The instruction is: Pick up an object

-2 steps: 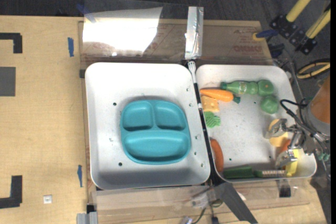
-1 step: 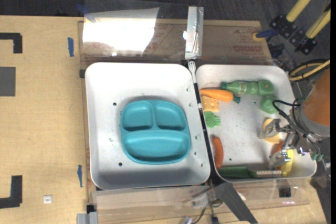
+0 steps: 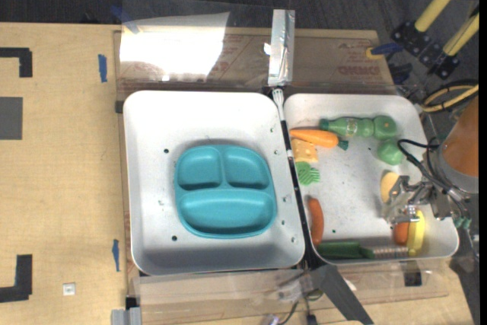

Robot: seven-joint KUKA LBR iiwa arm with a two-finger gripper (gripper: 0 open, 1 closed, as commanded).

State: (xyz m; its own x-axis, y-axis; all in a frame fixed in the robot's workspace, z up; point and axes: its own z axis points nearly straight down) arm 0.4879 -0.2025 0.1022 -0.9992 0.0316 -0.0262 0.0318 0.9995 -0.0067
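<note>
Left bin [image 3: 144, 164]: teal tray [image 3: 224, 189] only, nothing to grasp.
Right bin [image 3: 346, 198]: toy food scattered; carrot [image 3: 313, 138] lies apart, an easier target.
Tool [image 3: 407, 203]: low among items near the yellow piece [image 3: 416, 232]; finger state unclear; centre on one item before closing.

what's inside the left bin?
The left bin holds one teal divided plate with three compartments, lying flat near the middle. Whatever is beneath the plate is covered. The toy food sits in the right bin.
</note>
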